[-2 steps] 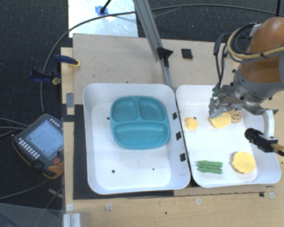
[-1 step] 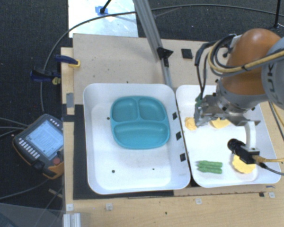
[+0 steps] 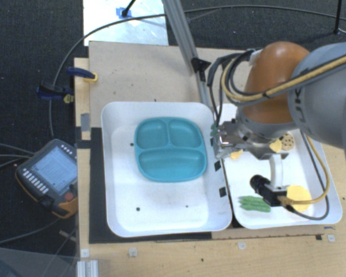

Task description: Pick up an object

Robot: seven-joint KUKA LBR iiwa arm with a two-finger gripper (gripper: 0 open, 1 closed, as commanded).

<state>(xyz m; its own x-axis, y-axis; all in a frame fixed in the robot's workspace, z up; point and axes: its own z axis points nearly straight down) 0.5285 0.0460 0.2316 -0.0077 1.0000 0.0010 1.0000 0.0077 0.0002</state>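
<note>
My gripper [image 3: 221, 141] hangs over the left edge of the right bin [image 3: 323, 215], close to the wall shared with the left bin, and the orange-banded wrist hides much of it. A small yellow piece [image 3: 236, 153] lies just right of and below the gripper. A green pea pod [image 3: 254, 203] rests near the right bin's front. To its right lies a yellow object [image 3: 300, 193]. A tan, spotted round piece [image 3: 286, 142] peeks out beside the wrist. Nothing can be seen held in the gripper.
The left bin [image 3: 161, 212] holds a teal divided plate [image 3: 170, 149] in its upper half. Cables loop over the right bin. A teach pendant [image 3: 49, 175] lies off the bench at left, and clamps [image 3: 81, 74] sit at the bench's back left edge.
</note>
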